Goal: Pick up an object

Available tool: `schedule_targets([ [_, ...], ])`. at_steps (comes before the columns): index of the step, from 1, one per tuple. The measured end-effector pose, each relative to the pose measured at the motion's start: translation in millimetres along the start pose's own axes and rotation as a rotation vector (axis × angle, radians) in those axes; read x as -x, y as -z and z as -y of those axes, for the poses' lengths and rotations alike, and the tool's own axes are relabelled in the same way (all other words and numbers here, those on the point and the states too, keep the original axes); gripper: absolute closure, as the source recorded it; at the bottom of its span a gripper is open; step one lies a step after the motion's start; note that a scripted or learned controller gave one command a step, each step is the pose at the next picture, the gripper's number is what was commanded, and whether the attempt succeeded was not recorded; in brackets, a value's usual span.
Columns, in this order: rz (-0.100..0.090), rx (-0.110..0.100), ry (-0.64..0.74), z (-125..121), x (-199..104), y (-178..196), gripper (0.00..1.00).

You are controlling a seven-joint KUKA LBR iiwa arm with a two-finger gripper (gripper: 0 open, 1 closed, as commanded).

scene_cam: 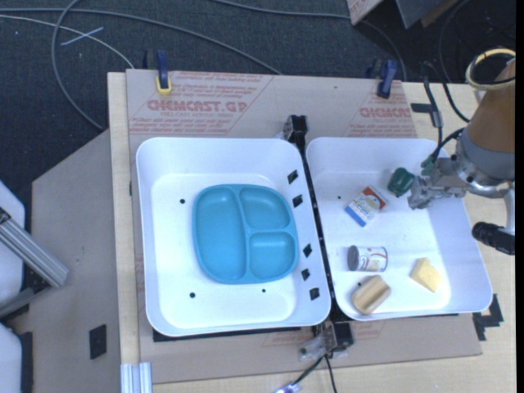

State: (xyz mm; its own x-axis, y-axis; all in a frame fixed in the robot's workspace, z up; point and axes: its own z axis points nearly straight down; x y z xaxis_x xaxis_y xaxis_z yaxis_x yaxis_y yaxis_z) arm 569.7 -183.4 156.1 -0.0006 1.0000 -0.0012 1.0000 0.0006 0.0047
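Camera view. Two shallow white bins are seen side by side on the table, which is covered by a brown board printed with red lettering and fixed at its far edge by two clamps. The left bin is occupied by a blue divided plate with three compartments, laid flat near the bin's centre.

The right bin is entered from the right by the grey arm, whose orange band is seen above the wrist. The gripper is located over the far right part of this bin; its degree of opening cannot be told, and nothing can be confirmed between its tips. A dark green object is found just beside the gripper, on its left; contact between the two cannot be determined.

Four further objects are distributed over the bin floor, apart from one another: a small packet in blue, white and red near the middle, a small can lying on its side below it, a tan cylindrical block near the front wall, and a pale yellow wedge toward the front right.
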Motion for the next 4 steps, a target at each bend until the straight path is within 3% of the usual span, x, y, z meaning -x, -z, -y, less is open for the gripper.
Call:
schedule_targets([
  [2,0.001,0.003,0.000,3,5,127,1.00],
  [4,-0.004,-0.008,0.005,-3,-116,101,1.00],
])
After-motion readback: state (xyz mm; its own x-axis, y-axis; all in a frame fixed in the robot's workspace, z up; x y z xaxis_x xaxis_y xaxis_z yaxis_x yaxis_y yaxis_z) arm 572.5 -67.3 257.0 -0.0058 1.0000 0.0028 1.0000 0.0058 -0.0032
